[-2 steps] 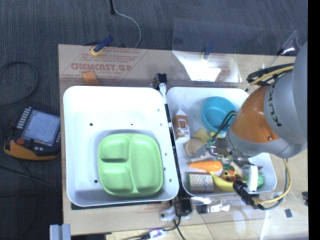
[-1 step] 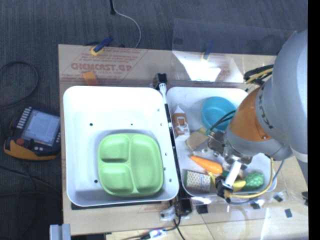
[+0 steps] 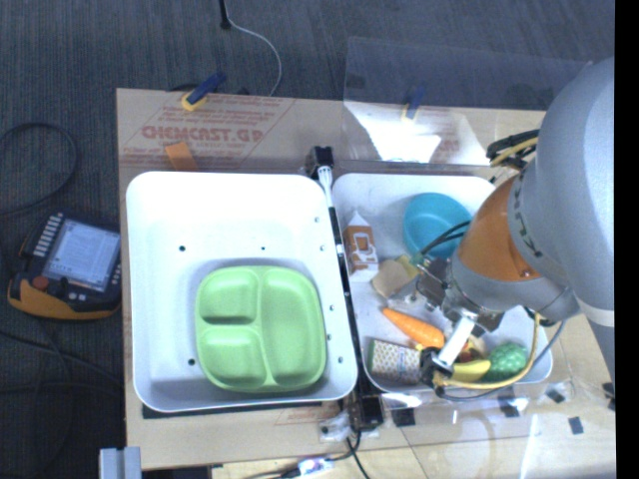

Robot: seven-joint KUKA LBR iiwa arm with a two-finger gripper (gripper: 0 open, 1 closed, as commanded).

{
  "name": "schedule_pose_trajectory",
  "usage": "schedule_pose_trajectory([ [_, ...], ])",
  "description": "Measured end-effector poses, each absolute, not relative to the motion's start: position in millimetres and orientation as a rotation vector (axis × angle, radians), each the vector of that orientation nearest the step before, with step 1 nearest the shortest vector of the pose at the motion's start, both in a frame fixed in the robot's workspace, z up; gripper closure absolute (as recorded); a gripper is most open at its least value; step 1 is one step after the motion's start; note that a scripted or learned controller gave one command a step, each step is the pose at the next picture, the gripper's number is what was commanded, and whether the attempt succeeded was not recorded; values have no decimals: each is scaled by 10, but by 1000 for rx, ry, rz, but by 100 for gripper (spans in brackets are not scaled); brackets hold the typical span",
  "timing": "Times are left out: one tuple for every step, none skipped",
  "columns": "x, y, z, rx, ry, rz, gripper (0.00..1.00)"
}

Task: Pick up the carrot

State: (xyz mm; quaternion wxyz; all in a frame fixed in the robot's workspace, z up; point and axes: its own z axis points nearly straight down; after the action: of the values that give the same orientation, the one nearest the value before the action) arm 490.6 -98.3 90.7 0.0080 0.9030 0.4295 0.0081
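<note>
Two shallow white plastic bins sit side by side on a brown cardboard-covered bench. The left bin [image 3: 160, 228] holds a light green plastic plate with three compartments [image 3: 263, 328], lying flat toward the near edge. The right bin [image 3: 364, 203] is crowded: a round blue plastic bowl [image 3: 431, 220] lies toward its far side, a small brown and white carton [image 3: 359, 247] lies just beside the left wall, and a patterned grey and tan box [image 3: 394, 360] sits at the near edge. The long orange carrot [image 3: 412, 327] lies in the middle of the right bin, slanting from upper left to lower right, just above the patterned box. The grey arm with its orange band [image 3: 496, 239] reaches in from the right, and the two-finger gripper [image 3: 451, 347] points down at the carrot's right end, touching or nearly touching it; whether its jaws are apart or closed cannot be told. A yellow banana [image 3: 469, 370] and a green knobbly toy vegetable [image 3: 507, 357] lie just right of the gripper. A handheld control pendant with a screen [image 3: 70, 265] rests on the dark carpet to the left of the bench.
</note>
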Motion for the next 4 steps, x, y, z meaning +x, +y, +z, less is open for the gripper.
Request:
schedule_pose_trajectory([
  [4904, -1017, 905, 2995, 905, 26, 0],
  [4908, -997, 909, 3092, 469, 30, 0],
  [5894, -683, 1874, 3118, 373, 10, 0],
  [5065, -237, 1865, 3103, 500, -12, 0],
])
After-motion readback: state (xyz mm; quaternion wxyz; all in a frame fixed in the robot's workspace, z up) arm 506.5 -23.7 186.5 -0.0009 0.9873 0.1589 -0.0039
